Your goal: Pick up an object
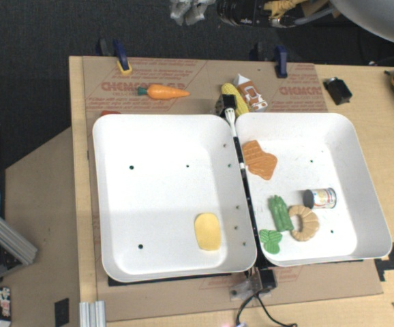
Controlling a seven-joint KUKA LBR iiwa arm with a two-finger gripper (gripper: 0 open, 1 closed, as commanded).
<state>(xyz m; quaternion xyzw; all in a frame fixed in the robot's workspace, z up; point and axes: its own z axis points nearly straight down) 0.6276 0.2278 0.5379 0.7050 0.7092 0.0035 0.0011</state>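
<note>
- Tool (191, 4): metallic, at the top edge above the desk, far behind the bins; grip state cannot be told, so probably parked between tries.
- Right white bin (350, 157), the landmark: holds an orange flat piece (259, 159), small silver can (320, 198), green leafy toy (277, 221) and tan ring (303, 223), clustered near its front.
- Left of it: pale yellow oval (208, 231), lying isolated, likely the easiest pick.
- Behind it: orange toy carrot (164, 92), outside the bins.

Smooth glossy white plastic bins (163, 142), matt brown cardboard sheet (204, 80) beneath, shiny metal can (322, 198)
</note>
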